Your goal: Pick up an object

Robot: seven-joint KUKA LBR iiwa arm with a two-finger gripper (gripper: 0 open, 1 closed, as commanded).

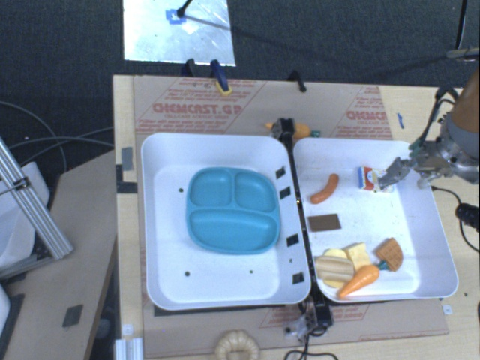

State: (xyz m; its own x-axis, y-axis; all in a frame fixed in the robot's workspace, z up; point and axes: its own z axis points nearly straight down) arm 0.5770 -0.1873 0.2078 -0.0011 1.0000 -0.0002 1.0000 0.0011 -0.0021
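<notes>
The right white bin (431, 235) holds an orange sausage (324, 189), a small red, white and blue packet (365, 178), a brown flat square (324, 223), a bread roll (334, 268), a yellow cheese piece (358, 254), a carrot (358, 279) and a brown waffle piece (389, 253). My gripper (391, 175) reaches in from the right, low over the bin's upper part, its tips just to the right of the packet. Nothing is seen held between them.
The left white bin (161, 201) holds a blue divided plate (232, 209). A black divider with clips (294, 201) runs between the bins. Behind the bins, a small yellow object (300, 131) lies on the cardboard sheet (247, 103). A pale ring (238, 346) sits at the front edge.
</notes>
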